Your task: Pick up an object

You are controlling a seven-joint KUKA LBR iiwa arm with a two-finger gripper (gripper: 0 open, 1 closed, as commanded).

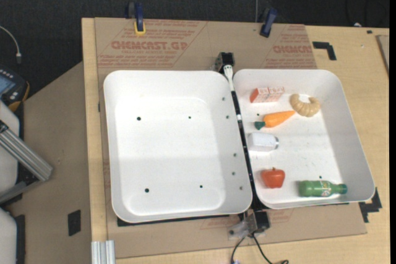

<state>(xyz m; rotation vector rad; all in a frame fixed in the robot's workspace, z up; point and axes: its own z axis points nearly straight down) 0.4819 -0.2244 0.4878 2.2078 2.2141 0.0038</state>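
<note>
The right bin (pixel 352 133) holds several small objects. A red and white carton (pixel 266 94) lies near its back left. Beside it rests a tan croissant (pixel 305 105), with an orange carrot (pixel 276 119) just in front. A white block (pixel 262 142) lies against the left wall. Nearer the front sit a red pepper (pixel 273 178) and a green bottle (pixel 322 188) lying on its side.
The left bin (pixel 124 151) stands next to the right one on a cardboard-covered bench (pixel 93 71). Two clamps (pixel 137 15) (pixel 268 20) grip the bench's back edge. A small black fitting (pixel 224 61) sits between the bins at the back.
</note>
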